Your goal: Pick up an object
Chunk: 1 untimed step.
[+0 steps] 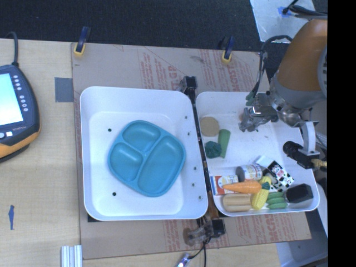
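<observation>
Blue plate point(147, 158) alone in left bin point(88, 149), toy food (mostly front) in right bin point(236, 102), hand point(253, 117) state unclear.

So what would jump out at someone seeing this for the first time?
Probably the blue divided plate, lying alone in the left white bin. Next, the jumble of toy food, with an orange carrot, at the near end of the right bin, and the grey-and-orange arm's hand above that bin's far end.

The light wooden bench point(44, 177) carries a brown cardboard sheet point(139, 68). Two shallow white plastic bins, left point(92, 149) and right point(233, 102), rest on the sheet. An orange-rimmed handheld pendant point(14, 110) lies at 9 o'clock.
</observation>
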Tool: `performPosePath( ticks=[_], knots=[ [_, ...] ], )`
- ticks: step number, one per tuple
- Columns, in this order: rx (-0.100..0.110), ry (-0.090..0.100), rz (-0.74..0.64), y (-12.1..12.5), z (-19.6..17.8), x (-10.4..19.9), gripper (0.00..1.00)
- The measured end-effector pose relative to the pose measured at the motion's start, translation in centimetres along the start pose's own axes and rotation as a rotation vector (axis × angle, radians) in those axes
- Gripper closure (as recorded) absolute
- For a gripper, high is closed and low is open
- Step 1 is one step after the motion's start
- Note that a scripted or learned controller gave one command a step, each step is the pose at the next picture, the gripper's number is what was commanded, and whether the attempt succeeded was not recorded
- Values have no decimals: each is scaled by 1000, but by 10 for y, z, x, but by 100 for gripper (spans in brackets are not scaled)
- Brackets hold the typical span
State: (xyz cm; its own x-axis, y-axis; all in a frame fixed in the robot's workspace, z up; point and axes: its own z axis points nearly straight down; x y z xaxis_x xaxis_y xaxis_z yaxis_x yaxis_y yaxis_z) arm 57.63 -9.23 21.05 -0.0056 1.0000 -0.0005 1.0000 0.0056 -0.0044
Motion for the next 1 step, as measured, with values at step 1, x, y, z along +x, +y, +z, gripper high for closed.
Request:
performPosePath(
  ticks=[1],
  knots=[
    [0,-1,2,-38,17,-37,100]
  ],
)
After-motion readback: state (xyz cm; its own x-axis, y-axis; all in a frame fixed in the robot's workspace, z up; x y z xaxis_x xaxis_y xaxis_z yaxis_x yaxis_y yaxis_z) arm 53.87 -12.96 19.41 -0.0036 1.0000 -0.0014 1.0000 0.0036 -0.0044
